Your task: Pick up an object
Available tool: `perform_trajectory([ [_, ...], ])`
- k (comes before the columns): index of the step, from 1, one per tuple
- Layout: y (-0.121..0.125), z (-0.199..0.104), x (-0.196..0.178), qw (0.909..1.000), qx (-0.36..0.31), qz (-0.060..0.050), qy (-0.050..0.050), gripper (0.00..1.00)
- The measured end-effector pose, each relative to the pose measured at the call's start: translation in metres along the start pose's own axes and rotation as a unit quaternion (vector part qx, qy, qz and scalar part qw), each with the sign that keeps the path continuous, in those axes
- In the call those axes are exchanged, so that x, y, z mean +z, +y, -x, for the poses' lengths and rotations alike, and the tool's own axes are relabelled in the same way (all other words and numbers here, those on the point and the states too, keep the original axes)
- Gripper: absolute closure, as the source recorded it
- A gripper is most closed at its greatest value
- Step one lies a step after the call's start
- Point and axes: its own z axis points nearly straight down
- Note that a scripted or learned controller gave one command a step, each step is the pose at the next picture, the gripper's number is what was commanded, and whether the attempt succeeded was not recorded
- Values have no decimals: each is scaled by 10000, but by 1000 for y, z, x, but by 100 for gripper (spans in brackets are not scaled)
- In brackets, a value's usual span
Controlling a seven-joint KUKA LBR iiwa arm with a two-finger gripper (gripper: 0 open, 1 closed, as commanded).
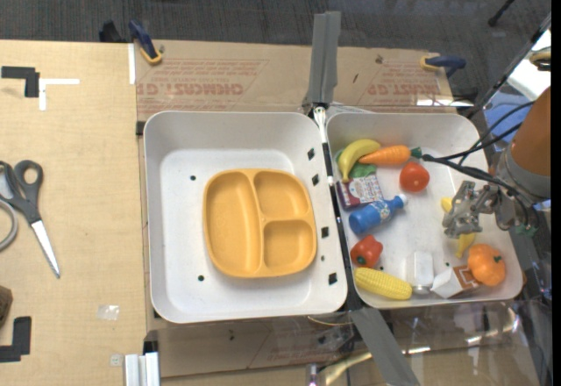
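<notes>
You see the gripper [462,210] low over the right bin [438,121], toward its right side; whether it is spread or pressed together you cannot tell. No object is visibly between its tips. Just below it lies a small yellow piece [465,243], partly hidden, with an orange pumpkin [486,265] beside it. Further left: banana [355,154], carrot [387,154], tomato [414,176], blue bottle [375,213], red pepper [366,250], corn cob [381,283]. The left bin [166,226] carries a yellow divided plate [259,223]. Scissors [33,209] rest on the surface [70,288].
</notes>
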Motion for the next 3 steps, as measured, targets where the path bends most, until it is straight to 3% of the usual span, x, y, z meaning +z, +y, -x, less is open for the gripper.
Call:
perform_trajectory([
  [1, 0, 0, 0, 10000, -1, 1, 1, 0],
  [2, 0, 1, 20, 9990, 445, 12, 50, 0],
  [3, 0, 3, 9, 9991, 434, 6, 21, 100],
])
